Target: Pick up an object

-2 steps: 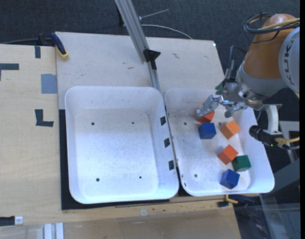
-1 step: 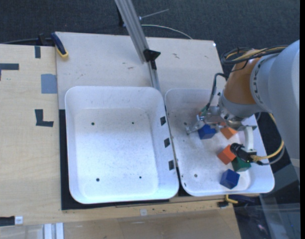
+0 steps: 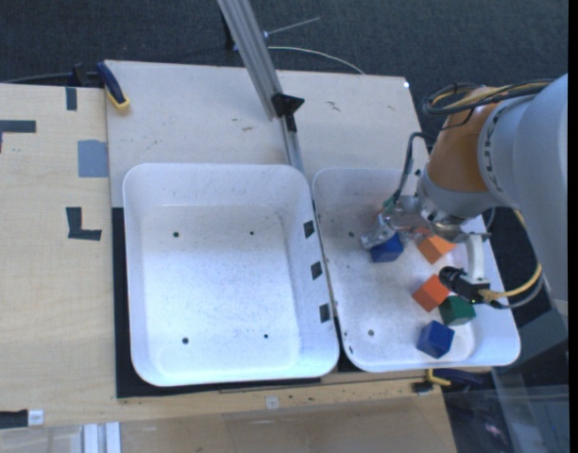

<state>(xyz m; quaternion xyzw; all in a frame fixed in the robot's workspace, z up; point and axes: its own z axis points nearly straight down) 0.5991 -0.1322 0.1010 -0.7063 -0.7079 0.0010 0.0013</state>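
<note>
My gripper (image 3: pixel 391 230) is down inside the right bin (image 3: pixel 355 196), in its upper middle part. A dark blue block (image 3: pixel 386 250) lies right under the gripper tip and touches it on the lower left. The wrist hides how the block sits against the gripper. Just to the right lies an orange block (image 3: pixel 436 247). Further toward the front are a second orange block (image 3: pixel 428 295), a green block (image 3: pixel 459 310) and another blue block (image 3: pixel 436 339).
The left bin (image 3: pixel 223 182) sits beside the right one, and their rims meet near the middle. A slanted metal post (image 3: pixel 256 45) rises at the back. The arm's grey body and its cables (image 3: pixel 516 286) overhang the right bin's right edge.
</note>
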